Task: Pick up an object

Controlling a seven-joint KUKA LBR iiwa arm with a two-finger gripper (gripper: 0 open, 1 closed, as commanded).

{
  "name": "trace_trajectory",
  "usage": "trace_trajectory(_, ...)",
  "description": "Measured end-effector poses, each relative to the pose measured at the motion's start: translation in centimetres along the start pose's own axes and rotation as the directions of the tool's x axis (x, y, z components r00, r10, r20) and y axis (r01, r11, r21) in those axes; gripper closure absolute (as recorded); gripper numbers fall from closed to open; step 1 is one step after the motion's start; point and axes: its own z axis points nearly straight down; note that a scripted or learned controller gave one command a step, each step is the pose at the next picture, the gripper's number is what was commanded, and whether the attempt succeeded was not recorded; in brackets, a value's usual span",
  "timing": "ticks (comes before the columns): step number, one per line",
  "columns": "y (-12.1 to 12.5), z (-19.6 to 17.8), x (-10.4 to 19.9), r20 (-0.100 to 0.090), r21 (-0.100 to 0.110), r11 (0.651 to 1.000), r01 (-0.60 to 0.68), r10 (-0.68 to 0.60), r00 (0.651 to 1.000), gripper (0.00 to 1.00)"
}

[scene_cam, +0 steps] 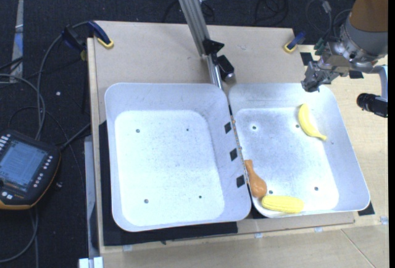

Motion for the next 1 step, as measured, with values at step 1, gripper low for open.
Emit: trace_trajectory(1,0.61,0.78,4.37,-0.001,0.003,1.0,0.003,-0.003,1.0,1.0)
